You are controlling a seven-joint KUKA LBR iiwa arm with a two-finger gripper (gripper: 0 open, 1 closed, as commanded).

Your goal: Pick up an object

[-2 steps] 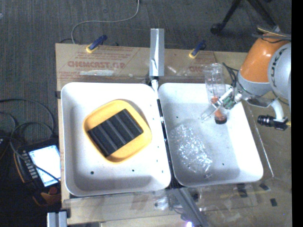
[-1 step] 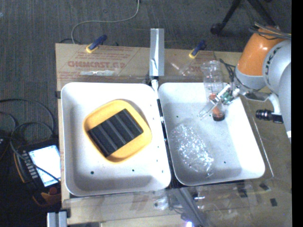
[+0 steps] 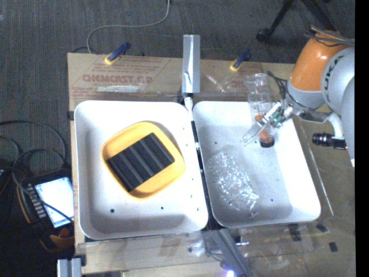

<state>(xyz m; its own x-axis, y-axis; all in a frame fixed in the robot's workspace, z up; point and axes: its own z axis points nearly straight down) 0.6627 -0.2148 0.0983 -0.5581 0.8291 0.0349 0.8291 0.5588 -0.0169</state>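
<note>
The gripper (image 3: 266, 133) is seen over the upper part of the right bin (image 3: 305, 180), but whether its transparent fingers are spread or closed, or hold anything, cannot be told. Just below it, one crumpled clear plastic wrap (image 3: 233, 180) lies on the bin floor (its edges are hard to trace against the white). In the left bin (image 3: 86, 172), well apart, one yellow tray with a black ribbed insert (image 3: 143, 158) is placed. Two bins are counted. The arm (image 3: 323, 74) is cut off at the right.
</note>
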